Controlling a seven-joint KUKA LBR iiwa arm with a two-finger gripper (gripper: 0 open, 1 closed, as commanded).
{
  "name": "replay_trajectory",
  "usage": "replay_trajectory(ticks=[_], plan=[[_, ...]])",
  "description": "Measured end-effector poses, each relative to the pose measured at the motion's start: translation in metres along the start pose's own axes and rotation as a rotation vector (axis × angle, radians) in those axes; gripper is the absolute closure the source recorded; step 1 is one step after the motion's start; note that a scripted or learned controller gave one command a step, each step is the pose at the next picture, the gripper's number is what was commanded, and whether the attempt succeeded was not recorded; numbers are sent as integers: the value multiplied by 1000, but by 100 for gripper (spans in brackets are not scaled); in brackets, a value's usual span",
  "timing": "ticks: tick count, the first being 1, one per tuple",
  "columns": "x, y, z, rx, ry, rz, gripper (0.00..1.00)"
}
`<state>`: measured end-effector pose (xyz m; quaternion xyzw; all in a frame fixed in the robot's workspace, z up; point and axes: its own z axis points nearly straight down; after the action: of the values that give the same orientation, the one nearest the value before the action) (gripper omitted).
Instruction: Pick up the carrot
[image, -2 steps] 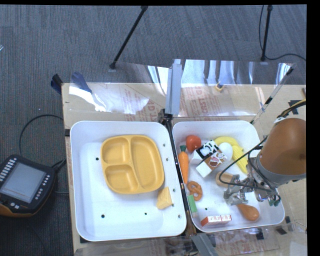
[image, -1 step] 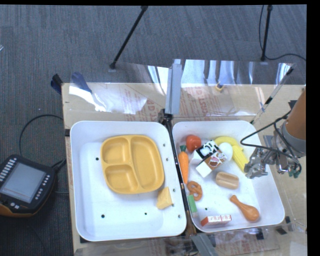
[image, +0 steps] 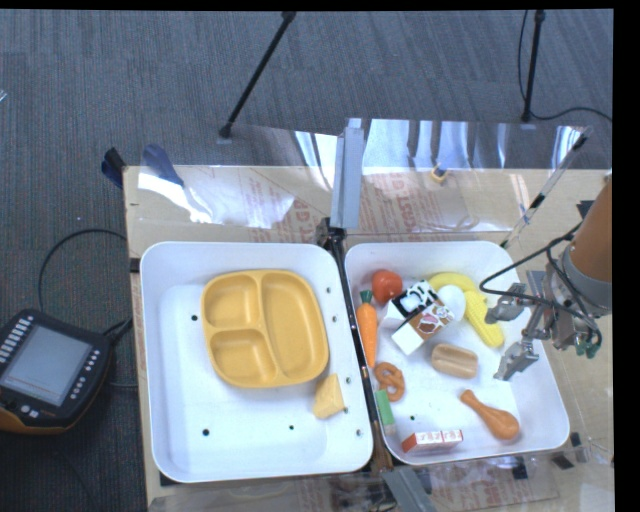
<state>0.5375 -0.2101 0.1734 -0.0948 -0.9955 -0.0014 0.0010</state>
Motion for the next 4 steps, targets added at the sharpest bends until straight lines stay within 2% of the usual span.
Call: replay_trajectory(ticks=[1, 2, 3, 4], plan=[[5, -3, 81, -1, -6, 469, 0], [59, 48, 20, 0, 0, 1, 0], [65, 22, 85, 0, -5, 284, 0], [58, -12, 84, 0, -7, 705, 0]])
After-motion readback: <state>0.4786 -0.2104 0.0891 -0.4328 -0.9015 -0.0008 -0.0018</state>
